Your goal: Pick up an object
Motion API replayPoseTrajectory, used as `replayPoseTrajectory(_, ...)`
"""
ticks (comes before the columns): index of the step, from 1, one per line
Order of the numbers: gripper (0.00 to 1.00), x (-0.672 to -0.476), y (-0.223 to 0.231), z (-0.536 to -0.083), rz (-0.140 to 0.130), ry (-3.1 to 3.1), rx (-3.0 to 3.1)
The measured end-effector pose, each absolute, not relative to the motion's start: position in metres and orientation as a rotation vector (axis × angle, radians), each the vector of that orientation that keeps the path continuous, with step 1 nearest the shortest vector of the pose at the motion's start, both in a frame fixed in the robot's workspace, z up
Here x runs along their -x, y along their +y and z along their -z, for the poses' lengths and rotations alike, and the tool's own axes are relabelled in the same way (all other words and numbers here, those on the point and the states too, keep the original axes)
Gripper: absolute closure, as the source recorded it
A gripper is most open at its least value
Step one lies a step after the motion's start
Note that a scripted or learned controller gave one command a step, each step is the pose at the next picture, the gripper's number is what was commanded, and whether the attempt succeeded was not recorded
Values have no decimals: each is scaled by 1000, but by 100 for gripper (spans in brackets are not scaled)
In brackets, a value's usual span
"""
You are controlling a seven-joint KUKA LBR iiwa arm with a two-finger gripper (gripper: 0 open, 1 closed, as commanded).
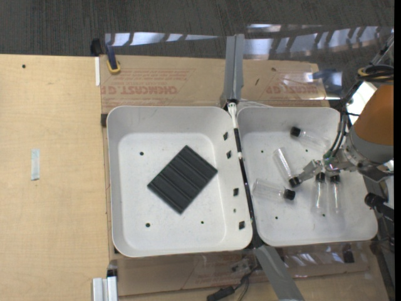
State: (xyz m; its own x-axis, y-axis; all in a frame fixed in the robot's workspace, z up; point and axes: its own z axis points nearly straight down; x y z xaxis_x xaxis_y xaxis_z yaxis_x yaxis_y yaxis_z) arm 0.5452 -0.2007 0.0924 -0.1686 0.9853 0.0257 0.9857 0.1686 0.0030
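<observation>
Gripper (327, 170) hovers low over your right bin (351, 234) among clear black-capped vials (283, 165); whether it's open or closed, you can't tell.

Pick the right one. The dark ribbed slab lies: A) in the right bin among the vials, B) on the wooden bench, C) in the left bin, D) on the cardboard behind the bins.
C: the slab lies tilted on the left bin's floor.
</observation>
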Motion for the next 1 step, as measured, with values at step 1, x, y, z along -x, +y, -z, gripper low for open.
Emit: replayPoseTrajectory(1, 100, -544, -207, -101, 15, -2391, 2029)
